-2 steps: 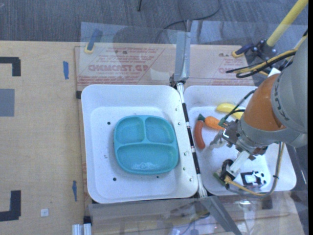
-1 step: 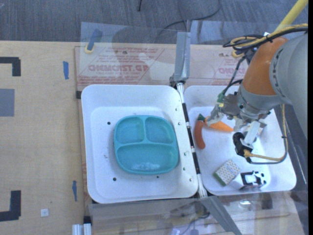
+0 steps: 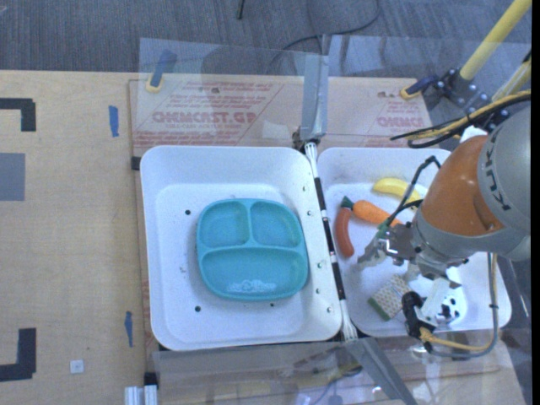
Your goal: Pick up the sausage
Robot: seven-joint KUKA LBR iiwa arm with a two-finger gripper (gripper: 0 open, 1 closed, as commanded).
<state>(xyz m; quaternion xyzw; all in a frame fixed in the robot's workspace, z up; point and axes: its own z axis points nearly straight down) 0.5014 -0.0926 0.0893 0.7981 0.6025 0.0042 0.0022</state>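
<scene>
Two bins: white and shallow, side by side on the bench; the left bin takes the middle of the view, the right bin sits against it.
Left bin contents: a teal divided plate, lying flat with three compartments.
Sausage: the sausage lies in the right bin, close to the wall shared with the left bin, reddish-orange, its long axis running nearly up and down the picture.
Neighbours: a carrot lies just beside the sausage's upper end, angled off to the right; a banana sits further up and right; a speckled sponge-like block lies lower in the bin.
Gripper: the gripper hangs over the middle of the right bin, below the arm's orange band; whether it is spread or closed cannot be told from this angle, and nothing is seen held in it.
Key relation: the sausage lies to the picture-left of the gripper, near but apart from it.
Judgement: the pick looks not yet made; the next move likely calls for a shift toward the shared wall, closing across the short width.
Risk: the wall and the carrot crowd the target.
</scene>
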